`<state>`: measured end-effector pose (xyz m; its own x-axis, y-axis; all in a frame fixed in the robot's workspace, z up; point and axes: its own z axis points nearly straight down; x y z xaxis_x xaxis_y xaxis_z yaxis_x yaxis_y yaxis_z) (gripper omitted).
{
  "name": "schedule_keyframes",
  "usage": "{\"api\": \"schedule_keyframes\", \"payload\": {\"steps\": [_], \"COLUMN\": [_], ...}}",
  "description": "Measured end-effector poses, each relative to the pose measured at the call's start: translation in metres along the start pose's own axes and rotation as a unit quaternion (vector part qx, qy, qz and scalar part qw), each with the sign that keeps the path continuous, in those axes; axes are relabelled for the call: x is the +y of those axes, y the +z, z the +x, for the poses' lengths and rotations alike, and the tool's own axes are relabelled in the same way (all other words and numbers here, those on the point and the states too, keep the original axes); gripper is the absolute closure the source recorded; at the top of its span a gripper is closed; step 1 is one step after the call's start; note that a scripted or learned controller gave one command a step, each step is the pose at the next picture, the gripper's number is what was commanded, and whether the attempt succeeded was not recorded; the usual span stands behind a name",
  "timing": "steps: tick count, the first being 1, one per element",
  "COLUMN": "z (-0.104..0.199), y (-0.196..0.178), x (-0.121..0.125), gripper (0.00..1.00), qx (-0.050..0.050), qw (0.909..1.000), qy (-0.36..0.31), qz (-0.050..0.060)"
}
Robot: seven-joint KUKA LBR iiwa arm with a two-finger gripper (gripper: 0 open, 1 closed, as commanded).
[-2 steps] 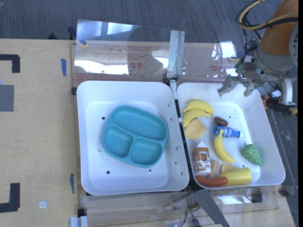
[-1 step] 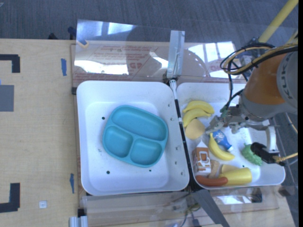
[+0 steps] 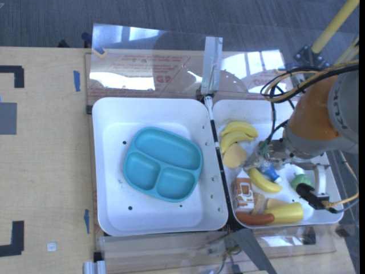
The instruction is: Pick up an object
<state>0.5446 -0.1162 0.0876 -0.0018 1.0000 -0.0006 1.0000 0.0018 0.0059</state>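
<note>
- camera view: wooden surface point(image 3: 40, 153) carries two white bins side by side; left bin point(image 3: 102, 153), right bin point(image 3: 254, 111)
- left bin holds one teal divided plate point(image 3: 162, 164), lying flat, roughly centred, three compartments up
- right bin holds all the loose items; arm point(image 3: 319, 119), grey with an orange band, comes in from the right and sits over this bin
- gripper point(image 3: 267, 156) is low over the middle of the right bin; whether it is spread or closed is not readable from this angle, and I can't tell if it grips anything
- closest pick candidates: blue piece point(image 3: 270, 172) just under the gripper, touching the small banana point(image 3: 263, 180) that lies tilted beside it
- far-left corner of the bin: two curved bananas point(image 3: 239, 130) stacked close; pale yellow round piece point(image 3: 235, 156) just below them
- near side: orange-and-white box point(image 3: 244, 193); red sausage point(image 3: 255, 218) along the near wall; yellow block point(image 3: 285, 211) beside the sausage
- green piece point(image 3: 300, 181) right of the small banana, apart from it
- clear plastic sheet point(image 3: 148, 67) stands behind the bins
</note>
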Motion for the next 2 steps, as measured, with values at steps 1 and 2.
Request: {"api": "schedule_keyframes", "payload": {"steps": [1,2], "z": [0.0,0.063], "y": [-0.011,-0.101], "x": [0.002,0.043], "gripper": [1.0,1.0], "qx": [-0.001,0.001], "qw": [1.0,0.9995], "qy": [0.001,-0.032], "qz": [-0.003,-0.001]}}
